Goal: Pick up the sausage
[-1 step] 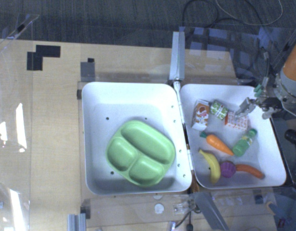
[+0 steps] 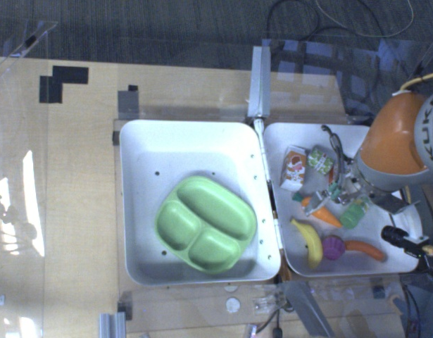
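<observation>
One sausage to log. Where does it lie? (bench tech)

Entry: the sausage (image 2: 364,249) lies in the right bin (image 2: 300,136), close to its near rim. It is orange-red. Its long axis runs roughly left to right across the camera view, with the right end dipping slightly toward the rim. A purple piece (image 2: 334,247) sits just beside its left end, and I cannot tell whether the two touch. The banana (image 2: 309,239) comes next on that side. (me)

And from your gripper? (bench tech)

My gripper (image 2: 341,190) hangs further back in the same bin, over the clutter of the carrot (image 2: 325,217) and the green bottle (image 2: 351,213). The sausage lies from it toward the near rim and a little to the right, on my arm's side. The carrot and bottle sit between us. Spread or pressed together, I cannot tell, because the tip is lost against the objects beneath it. I see nothing gripped.

Judgement: the move turns on crossing the sausage's short axis, so my closing line should run front to back. The purple piece is the likely nuisance at the left end, so I would aim at mid-length or slightly right. The left bin (image 2: 132,189), with its green divided plate (image 2: 205,224), is well apart from all this. (me)
</observation>
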Controlling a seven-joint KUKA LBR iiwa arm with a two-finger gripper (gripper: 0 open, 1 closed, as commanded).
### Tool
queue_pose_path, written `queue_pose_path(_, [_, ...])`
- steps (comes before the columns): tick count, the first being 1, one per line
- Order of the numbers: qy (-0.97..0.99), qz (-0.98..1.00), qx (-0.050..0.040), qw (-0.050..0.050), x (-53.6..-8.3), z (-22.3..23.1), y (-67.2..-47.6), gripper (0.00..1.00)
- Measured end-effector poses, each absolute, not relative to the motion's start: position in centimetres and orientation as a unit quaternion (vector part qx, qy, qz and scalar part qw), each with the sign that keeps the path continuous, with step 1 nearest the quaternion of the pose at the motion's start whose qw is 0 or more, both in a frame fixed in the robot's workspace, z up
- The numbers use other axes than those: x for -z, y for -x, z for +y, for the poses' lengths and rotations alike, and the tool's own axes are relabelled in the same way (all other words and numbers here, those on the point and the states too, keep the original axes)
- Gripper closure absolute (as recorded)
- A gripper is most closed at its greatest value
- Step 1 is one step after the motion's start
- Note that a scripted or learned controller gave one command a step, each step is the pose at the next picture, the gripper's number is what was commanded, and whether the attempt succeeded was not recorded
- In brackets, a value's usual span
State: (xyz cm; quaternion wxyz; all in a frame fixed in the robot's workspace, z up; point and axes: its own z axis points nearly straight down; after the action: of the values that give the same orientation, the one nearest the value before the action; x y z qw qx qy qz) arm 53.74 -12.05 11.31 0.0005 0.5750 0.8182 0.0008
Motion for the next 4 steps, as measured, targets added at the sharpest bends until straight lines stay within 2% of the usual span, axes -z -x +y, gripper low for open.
queue_pose_path(1, [-0.574, 0.819, -0.0032, 0.005, -12.5, -12.0, -54.1, 1.00])
queue_pose_path(2, [-0.368, 0.930, -0.0009, 0.008, -9.1, -17.3, -55.8, 1.00])
queue_pose_path(3, [-0.173, 0.985, -0.0003, 0.005, -10.7, -20.5, -51.1, 1.00])
queue_pose_path(4, [-0.272, 0.962, 0.0006, 0.010, -27.4, -20.7, -49.2, 1.00])
